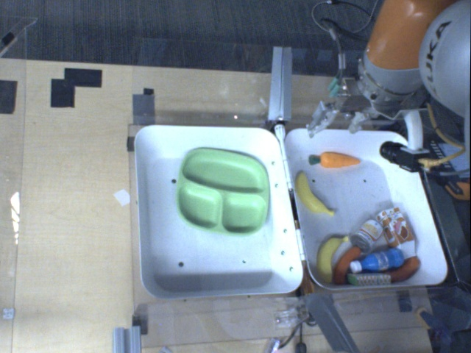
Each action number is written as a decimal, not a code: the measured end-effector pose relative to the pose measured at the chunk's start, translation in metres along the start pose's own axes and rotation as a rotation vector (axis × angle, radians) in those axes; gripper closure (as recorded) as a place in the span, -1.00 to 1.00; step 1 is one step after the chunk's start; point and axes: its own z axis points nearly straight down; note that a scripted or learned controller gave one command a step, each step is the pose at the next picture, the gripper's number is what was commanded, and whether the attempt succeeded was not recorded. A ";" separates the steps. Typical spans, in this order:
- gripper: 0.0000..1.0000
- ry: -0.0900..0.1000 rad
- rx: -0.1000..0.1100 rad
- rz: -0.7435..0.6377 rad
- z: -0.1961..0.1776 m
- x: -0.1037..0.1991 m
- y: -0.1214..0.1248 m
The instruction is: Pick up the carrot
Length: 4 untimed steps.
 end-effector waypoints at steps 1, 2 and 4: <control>-1.00 0.000 0.000 -0.053 0.159 -0.048 -0.011; -1.00 0.020 0.040 -0.250 0.169 -0.091 -0.001; 1.00 -0.001 -0.004 -0.298 0.068 -0.036 0.015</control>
